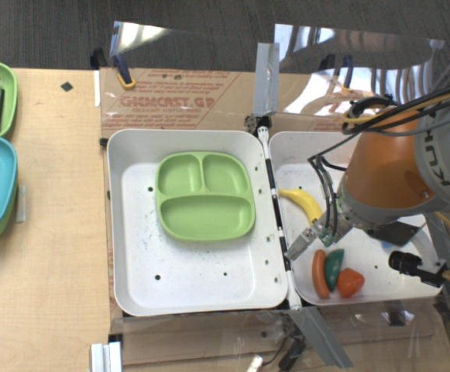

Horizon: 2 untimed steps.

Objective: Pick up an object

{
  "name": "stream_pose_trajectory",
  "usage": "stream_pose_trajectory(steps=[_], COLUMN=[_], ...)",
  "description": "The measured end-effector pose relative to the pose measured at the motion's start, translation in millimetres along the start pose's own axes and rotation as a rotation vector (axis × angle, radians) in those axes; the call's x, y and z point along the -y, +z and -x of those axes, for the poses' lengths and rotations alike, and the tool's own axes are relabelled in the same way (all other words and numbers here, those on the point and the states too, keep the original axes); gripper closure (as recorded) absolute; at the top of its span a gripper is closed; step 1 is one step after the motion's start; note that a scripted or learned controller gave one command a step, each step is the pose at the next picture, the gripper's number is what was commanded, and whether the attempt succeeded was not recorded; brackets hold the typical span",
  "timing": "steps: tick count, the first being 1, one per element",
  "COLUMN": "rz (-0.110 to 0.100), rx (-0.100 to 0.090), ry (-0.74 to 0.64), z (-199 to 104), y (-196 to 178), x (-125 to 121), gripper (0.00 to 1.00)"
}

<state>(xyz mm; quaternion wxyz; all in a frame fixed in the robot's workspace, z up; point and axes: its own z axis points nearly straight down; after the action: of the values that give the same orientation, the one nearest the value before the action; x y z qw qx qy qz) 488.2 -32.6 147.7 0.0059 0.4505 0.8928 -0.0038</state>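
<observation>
- The grey arm [410,161] comes in from the right, its orange band bulking over the right bin [294,281].
- Below the band the gripper [311,237] hangs low over the near left part of that bin, close to the wall shared with the left bin [124,231].
- One grey finger [300,244] pokes out at a slant toward that shared wall; I cannot tell from here whether the pincer is spread or pressed together, and nothing shows clearly between its tips.
- A yellow banana [302,202] lies in the right bin just above the gripper, curving down toward it; whether the two touch is unclear.
- Just below and right of the gripper sits a small cluster of toy food: an orange carrot-like piece [318,273] standing on end, a dark green piece [334,267] pressed against it, and an orange-red piece [350,282] touching the green one on its right.
- All these things rest on the bin floor; none is lifted.
- A black knob-like part [405,263] sticks out near the right side of the bin, beside the arm.
- In the left bin a light green divided plate [205,194] lies flat, toward the far side, two small compartments above one long one.
- Behind both bins a sheet of brown cardboard [174,99] with red lettering lies on the bench.
- At the far left of the wooden bench [46,246] are a blue tray [6,180] and a green tray [6,91], well apart from the bins.
</observation>
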Motion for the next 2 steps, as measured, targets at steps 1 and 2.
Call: stream_pose_trajectory(steps=[1, 2], rz=[0.008, 0.003], rx=[-0.004, -0.013], ry=[0.0, -0.123], z=[-4, -63], y=[-9, -45], x=[-4, -43], gripper=[1.0, 1.0])
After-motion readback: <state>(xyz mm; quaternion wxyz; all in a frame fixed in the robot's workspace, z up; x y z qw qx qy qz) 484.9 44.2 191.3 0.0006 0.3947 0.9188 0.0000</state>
